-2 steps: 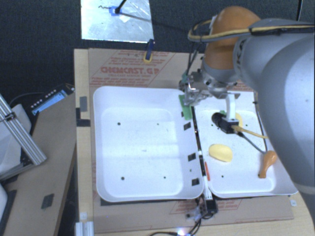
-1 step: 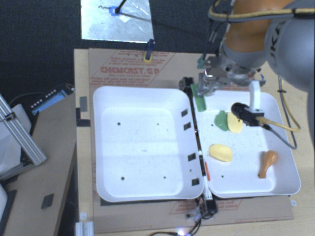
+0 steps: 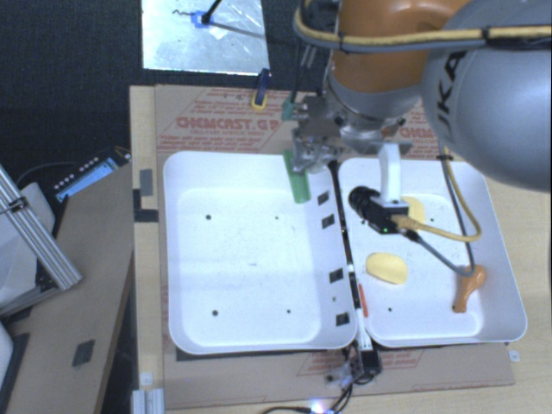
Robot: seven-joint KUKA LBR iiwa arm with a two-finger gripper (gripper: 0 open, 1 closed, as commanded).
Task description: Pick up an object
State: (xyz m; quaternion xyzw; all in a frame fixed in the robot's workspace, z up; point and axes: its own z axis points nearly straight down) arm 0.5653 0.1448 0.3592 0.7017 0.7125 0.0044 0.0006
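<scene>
White bins (image 3: 250, 335) hold a yellow lump (image 3: 388, 268) and orange tool (image 3: 467, 288); a green block (image 3: 298, 184) hangs above.

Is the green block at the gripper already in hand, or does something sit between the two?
Nothing visible does. The flat green rectangular block hangs directly below the grey two-finger gripper, at the right rim of the shallow white left bin. The fingers appear closed on its top end, though the contact is small in frame.

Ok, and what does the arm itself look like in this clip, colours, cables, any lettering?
The arm is a bulky, rounded grey casing with a glossy orange band above the wrist. Part of dark KUKA lettering shows on the grey shell. A yellow cable and black cables loop around the orange section. Below it sits a grey metal gripper assembly with a green piece at its lower end.
</scene>
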